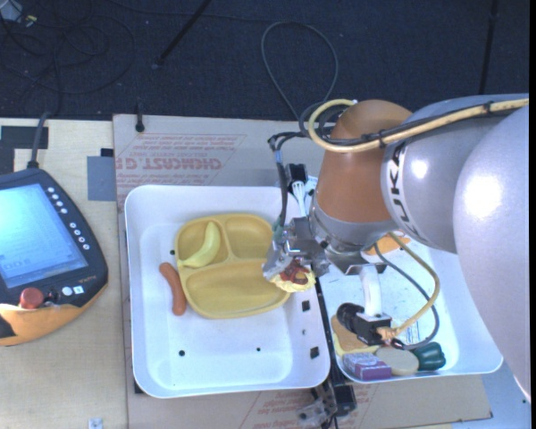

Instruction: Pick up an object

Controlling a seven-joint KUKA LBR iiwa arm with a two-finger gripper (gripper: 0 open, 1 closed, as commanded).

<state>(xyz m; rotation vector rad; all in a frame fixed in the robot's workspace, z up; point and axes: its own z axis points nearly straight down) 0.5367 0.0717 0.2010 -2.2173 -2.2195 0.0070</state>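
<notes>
Yellow tray (216, 293) w/ banana (left bin); jaws (290, 271) at its edge, grip unclear.

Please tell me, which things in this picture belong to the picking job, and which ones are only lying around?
Belong to the job:
- claw, low over the yellow tray's right edge
- yellow tray in the left bin
- sausage beside the tray
- small items in the right bin, such as the green piece

Just lying about:
- control tablet
- cardboard sheet

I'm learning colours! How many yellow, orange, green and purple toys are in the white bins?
Yellow: 2, the divided plate and banana
Orange: 1, the hot dog
Green: 1, rounded toy
Purple: 1, small box
Total: 5
</notes>
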